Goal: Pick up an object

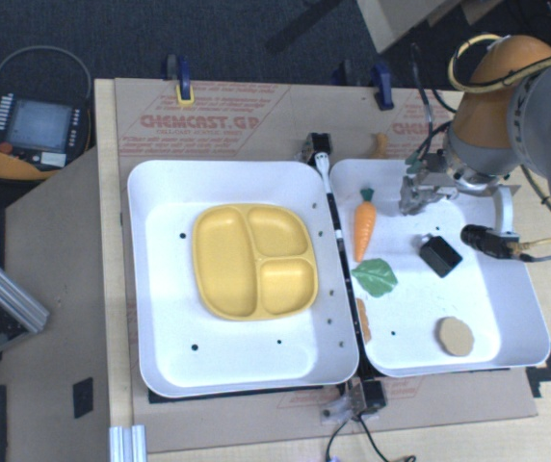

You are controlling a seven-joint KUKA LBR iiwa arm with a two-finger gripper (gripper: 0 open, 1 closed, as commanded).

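Two white bins are sitting side by side, and everything here is lying in the right bin [516, 306]. Its far end is where the gripper [416, 198] is hovering, though I cannot tell its grip. Just beside it a carrot [364, 229] is lying, with a black block [440, 256] near and a tan disc [456, 336] well apart.

In the right bin [516, 296], an orange carrot [364, 229] lies lengthwise by the left wall, green top toward the far edge. A green leaf [376, 276] lies just below it. A black block [440, 255] sits mid-bin, a tan round piece [456, 336] near the front edge.
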